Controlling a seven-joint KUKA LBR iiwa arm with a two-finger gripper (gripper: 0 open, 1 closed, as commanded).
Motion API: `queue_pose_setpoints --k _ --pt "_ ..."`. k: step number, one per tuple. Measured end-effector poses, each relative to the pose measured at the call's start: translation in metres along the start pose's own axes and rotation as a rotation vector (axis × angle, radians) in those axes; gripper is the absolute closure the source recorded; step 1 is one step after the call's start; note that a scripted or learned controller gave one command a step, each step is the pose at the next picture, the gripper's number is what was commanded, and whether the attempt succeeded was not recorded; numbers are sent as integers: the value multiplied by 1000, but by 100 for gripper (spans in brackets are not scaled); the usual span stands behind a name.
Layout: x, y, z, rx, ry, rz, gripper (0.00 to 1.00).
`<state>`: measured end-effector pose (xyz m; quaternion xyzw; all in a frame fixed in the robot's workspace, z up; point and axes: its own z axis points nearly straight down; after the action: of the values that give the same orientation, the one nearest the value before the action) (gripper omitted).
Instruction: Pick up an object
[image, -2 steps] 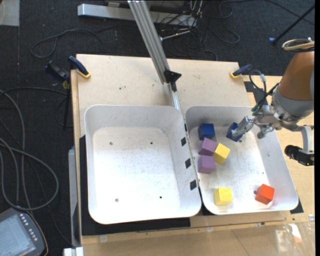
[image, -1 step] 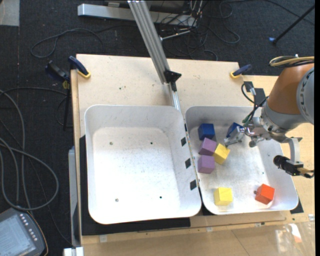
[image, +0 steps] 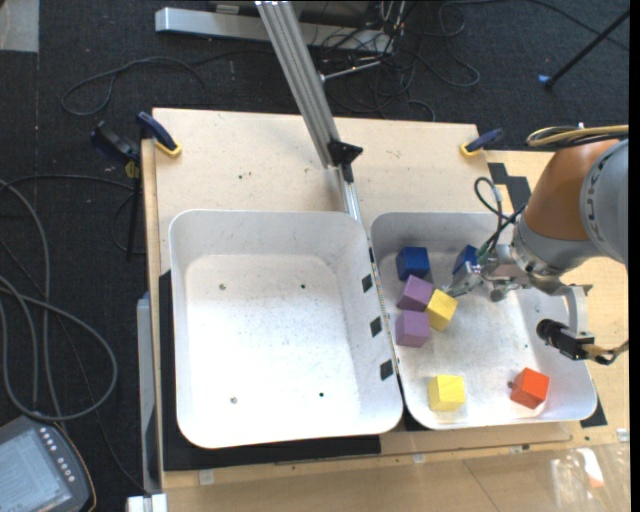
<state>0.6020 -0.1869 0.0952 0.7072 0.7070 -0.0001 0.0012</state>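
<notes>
Grey arm (image: 585, 205): reaches over right bin (image: 560, 400).
Gripper (image: 468, 283): beside yellow cube (image: 441, 309); open or closed, cannot tell.
Orange cube (image: 529, 387): near right corner.

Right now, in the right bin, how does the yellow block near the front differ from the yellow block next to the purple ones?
The front yellow block stands alone; the other yellow block touches a purple block. The front one lies nearly square to the bin; the other is turned, a corner toward the hand. The front one lies far from the hand; the other lies close. Both look alike in colour and size.
</notes>
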Motion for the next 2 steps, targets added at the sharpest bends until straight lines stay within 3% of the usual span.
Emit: queue_pose_setpoints --k 1,2 --pt "0 0 -11 -1 0 0 100" --pt "1 9 -73 -7 -1 -3 100"
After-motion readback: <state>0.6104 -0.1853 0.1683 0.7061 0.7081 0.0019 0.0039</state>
